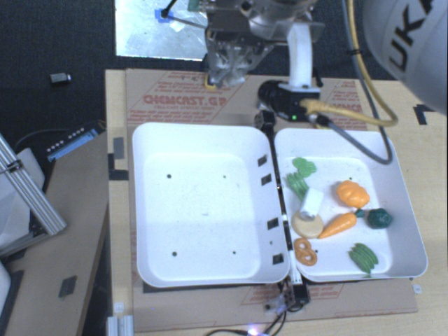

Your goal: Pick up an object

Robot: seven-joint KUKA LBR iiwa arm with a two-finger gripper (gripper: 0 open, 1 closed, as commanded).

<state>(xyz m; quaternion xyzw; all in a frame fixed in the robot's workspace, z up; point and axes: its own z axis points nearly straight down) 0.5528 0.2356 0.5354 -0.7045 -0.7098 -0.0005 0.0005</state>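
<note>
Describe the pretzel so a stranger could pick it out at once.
Look in the right bin, the one that holds toy food. At its front left corner, beside the divider, lies the pretzel, just below a pale round disc. It alone is a small orange-brown knot with holes.

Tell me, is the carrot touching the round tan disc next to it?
Touching: in the camera view, the carrot's narrow tip meets the edge of the tan disc with no white bin floor visible between them.

I count two white bins (192,135) below me. One holds seven toy foods: two green leafy pieces (301,176), a white block (312,201), an orange pepper (351,194), a carrot (338,225), a pretzel (305,251), a green pod (364,257).
</note>
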